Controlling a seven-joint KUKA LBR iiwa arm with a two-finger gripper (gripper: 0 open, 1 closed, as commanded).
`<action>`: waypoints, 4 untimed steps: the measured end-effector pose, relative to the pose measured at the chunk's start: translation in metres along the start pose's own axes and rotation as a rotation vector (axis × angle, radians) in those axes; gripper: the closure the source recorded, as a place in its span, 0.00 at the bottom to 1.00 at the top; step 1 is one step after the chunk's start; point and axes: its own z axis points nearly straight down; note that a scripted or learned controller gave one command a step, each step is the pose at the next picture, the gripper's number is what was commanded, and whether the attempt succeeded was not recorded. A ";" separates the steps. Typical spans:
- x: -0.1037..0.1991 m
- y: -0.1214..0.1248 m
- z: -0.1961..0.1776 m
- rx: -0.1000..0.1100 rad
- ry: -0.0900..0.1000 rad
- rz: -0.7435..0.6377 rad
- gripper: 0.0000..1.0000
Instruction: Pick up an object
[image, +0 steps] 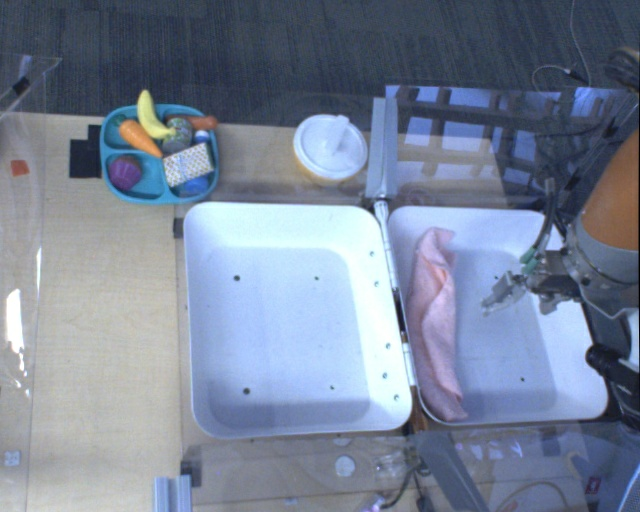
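Hovering over the right bin (570, 400), the pincer (497, 296) is seen apart and unladen; descent onto the pink cloth (437, 320) is judged next.

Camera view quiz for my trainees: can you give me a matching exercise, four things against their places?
Things:
1. pink cloth
2. gripper
3. blue tray
4. white lid

Places:
A. bench, far left corner
B. over the right bin, right of the cloth
C. bench, behind the gap between the bins
D. right bin, along its left wall

Pairs: 1-D, 2-B, 3-A, 4-C
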 end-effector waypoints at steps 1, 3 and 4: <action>-0.013 -0.016 0.010 -0.002 0.001 0.101 0.00; 0.010 0.120 0.149 -0.014 -0.004 -0.228 0.00; 0.020 0.166 0.150 0.002 -0.003 -0.336 0.00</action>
